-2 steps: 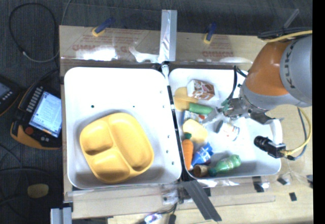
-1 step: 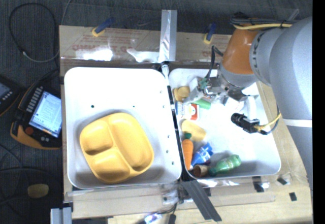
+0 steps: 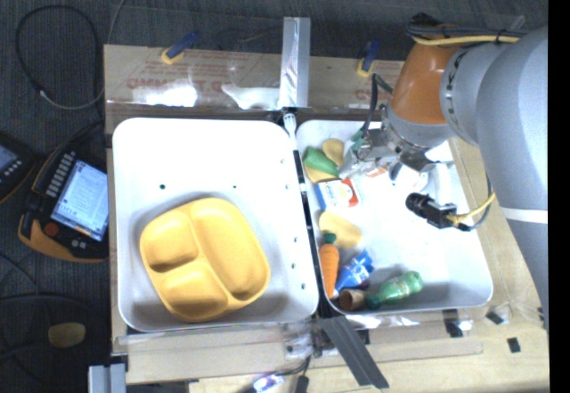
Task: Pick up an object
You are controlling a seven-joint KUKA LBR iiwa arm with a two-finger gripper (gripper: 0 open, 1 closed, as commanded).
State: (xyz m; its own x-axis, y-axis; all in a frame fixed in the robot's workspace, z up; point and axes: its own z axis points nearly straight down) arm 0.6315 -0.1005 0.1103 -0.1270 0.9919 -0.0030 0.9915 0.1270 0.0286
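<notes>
My gripper (image 3: 370,153) hangs low over the back part of the right bin (image 3: 463,266), under the orange wrist band. Just to its left lie a green and yellow piece (image 3: 319,161) and a pale yellow piece (image 3: 333,149). A white and red carton (image 3: 337,194) lies just below the gripper. Nearer the front sit a yellow lump (image 3: 340,227), a carrot (image 3: 329,263), a blue packet (image 3: 356,269), a green bottle (image 3: 397,286) and a small brown piece (image 3: 349,298). Nothing can be seen held.
The left bin (image 3: 178,151) holds a yellow divided tray (image 3: 203,257) at its front. The arm's grey body (image 3: 512,106) covers the right bin's back right corner. A black cable fitting (image 3: 431,208) hangs over the bin's right half.
</notes>
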